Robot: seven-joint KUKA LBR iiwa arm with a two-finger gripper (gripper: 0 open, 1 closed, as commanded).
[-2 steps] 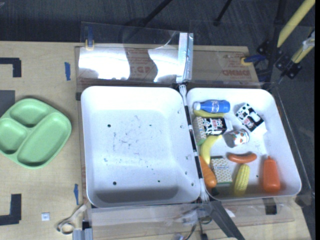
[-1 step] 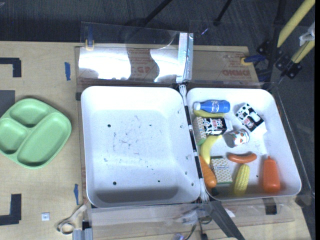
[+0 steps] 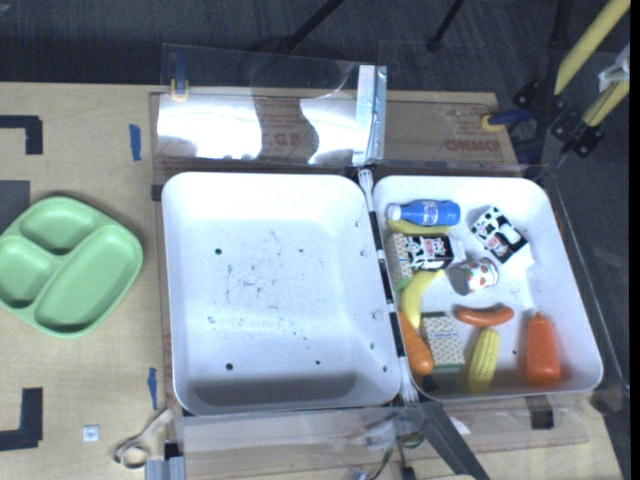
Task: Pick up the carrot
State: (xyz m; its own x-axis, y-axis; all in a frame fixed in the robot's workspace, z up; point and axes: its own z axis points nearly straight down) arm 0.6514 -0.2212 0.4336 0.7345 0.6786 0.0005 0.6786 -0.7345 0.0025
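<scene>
Carrot [image 3: 416, 348] lies at the lower left of the right bin [image 3: 565, 230], against its wall, below a banana [image 3: 418, 293] and near a corn cob [image 3: 484, 356] and a sausage [image 3: 483, 315]. How the pincer stands I cannot tell. A green plate [image 3: 65, 265] sits on the table [image 3: 80, 128] at frame left.

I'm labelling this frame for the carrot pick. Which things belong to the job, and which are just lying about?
Job:
- carrot, probably the tapered orange one at the right bin's left wall

Lying about:
- blue bottle
- banana
- sausage
- corn
- stubby orange thing
- black-and-white box
- left bin
- green plate
</scene>
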